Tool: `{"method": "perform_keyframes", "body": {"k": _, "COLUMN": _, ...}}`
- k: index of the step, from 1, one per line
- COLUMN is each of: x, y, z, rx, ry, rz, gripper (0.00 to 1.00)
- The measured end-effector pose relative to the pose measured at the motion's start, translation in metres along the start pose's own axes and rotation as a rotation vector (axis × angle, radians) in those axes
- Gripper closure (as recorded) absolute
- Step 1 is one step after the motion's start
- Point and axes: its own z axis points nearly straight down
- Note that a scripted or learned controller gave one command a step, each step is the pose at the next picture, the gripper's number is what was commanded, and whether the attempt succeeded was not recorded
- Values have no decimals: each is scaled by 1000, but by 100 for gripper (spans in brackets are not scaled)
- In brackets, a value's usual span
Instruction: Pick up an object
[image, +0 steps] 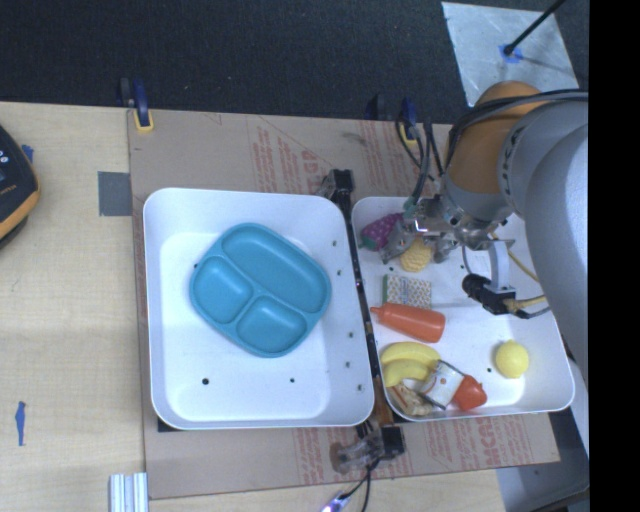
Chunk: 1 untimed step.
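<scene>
Gripper (428, 232) low over yellow item (416, 258), partly hidden; grip impossible to tell.

Setting: robotics lab, test station. Evidence: wooden bench (70, 330) overlaid with a cardboard sheet (250, 150) held by blue clamps (140, 105); two white bins (165, 300) left of and below the jaws, one holding a blue divided plate (260, 288), the other toy food (410, 320); loose cables (425, 150) above the jaws; dark floor (250, 45) beyond.
</scene>
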Motion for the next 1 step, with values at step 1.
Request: {"method": "perform_keyframes", "body": {"k": 1, "x": 1, "y": 3, "z": -12, "rx": -13, "ry": 0, "rz": -4, "gripper": 100}}
